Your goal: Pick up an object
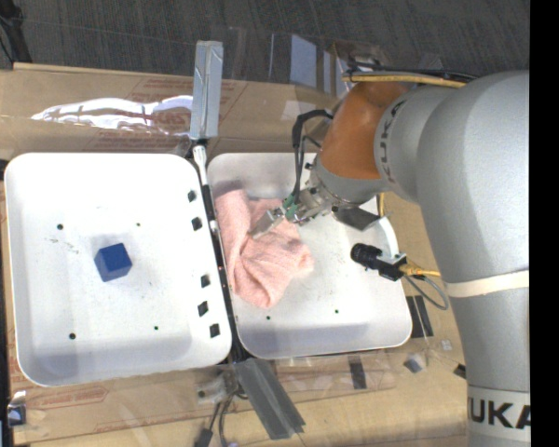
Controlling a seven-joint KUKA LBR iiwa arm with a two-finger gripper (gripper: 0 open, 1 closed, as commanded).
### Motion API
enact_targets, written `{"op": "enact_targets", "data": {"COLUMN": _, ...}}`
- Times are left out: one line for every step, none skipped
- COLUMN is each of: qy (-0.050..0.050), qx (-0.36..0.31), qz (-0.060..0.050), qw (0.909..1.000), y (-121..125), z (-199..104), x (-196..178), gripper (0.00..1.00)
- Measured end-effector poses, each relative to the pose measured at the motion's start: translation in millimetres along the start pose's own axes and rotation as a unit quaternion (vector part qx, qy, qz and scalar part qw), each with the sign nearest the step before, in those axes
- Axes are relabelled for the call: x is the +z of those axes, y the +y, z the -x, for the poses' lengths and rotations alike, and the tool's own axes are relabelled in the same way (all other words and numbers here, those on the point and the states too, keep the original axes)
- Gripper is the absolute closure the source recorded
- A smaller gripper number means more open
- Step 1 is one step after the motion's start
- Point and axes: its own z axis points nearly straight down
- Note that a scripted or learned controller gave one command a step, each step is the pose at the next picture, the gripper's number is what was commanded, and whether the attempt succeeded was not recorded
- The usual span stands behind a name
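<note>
Camera view: pink cloth (261, 259) heaped in right bin (354, 329); gripper (268, 223) low at its upper fold, its opening we cannot tell; blue cube (113, 261) in left bin (37, 343). Risk, we judge: a thin fold slips free on lifting.

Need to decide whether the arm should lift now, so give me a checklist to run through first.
1. The gripper is over the right bin: ok.
2. The gripper is down at the pink cloth, on its upper folds: ok.
3. The cloth is actually gripped: cannot tell.
4. The cloth lies inside the bin walls: ok.
5. The blue cube sits apart in the left bin, out of the lift path: ok.
</note>
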Motion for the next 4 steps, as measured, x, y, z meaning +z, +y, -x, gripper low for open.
{"op": "enact_targets", "data": {"qy": -0.001, "qx": 0.012, "qz": 0.001, "qw": 0.9999, "y": 54.4, "z": -19.9, "x": -0.6, "gripper": 0.0}}
{"op": "enact_targets", "data": {"qy": -0.001, "qx": 0.009, "qz": 0.0, "qw": 1.0, "y": -9.6, "z": -43.0, "x": 0.2, "gripper": 0.0}}
{"op": "enact_targets", "data": {"qy": 0.0, "qx": 0.007, "qz": -0.002, "qw": 1.0, "y": -10.1, "z": -43.0, "x": -8.3, "gripper": 1.0}}
{"op": "enact_targets", "data": {"qy": 0.0, "qx": 0.017, "qz": 0.0, "qw": 0.9999, "y": -46.8, "z": -51.9, "x": -33.9, "gripper": 1.0}}
